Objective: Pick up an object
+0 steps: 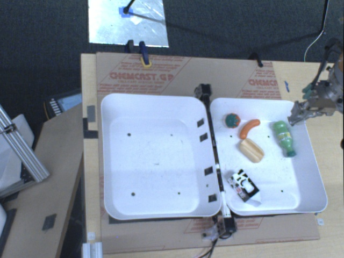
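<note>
The right bin (309, 195) holds several objects. A small teal and orange ball (232, 120) lies at the back left, with an orange sausage shape (249, 128) beside it. In front of those lies a tan block (251, 150). A green bottle (284, 137) lies toward the right wall. A black and white item (244, 186) sits near the front left corner. My gripper (296, 116) hovers over the bin's back right part, just right of and behind the bottle's top, with nothing seen in it.
The left bin (115, 144) sits beside the right one, with black clips (205, 137) along the shared divider. Both rest on a cardboard sheet (172, 71). A shiny metal plate (128, 15) lies on the dark floor behind.
</note>
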